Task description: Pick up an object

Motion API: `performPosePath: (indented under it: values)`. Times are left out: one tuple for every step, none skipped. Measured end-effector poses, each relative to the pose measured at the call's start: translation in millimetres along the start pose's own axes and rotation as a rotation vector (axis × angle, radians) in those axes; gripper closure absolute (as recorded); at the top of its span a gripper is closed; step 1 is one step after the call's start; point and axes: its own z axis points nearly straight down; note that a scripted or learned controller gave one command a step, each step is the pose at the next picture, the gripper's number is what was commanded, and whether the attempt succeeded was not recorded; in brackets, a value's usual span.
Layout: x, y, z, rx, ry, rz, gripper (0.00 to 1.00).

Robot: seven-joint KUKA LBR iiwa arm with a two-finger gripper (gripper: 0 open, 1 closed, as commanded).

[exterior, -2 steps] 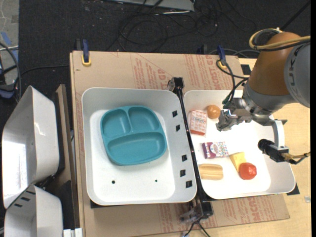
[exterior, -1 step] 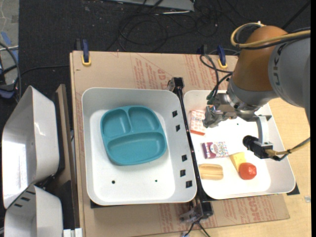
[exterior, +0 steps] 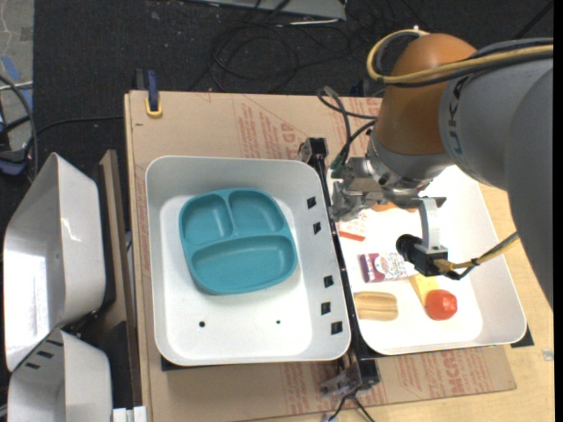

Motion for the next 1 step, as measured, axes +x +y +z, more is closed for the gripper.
performPosePath:
  values:
    - [43.9, -0.2, -2.5, 0.001, 0.0, 0.001, 1.0]
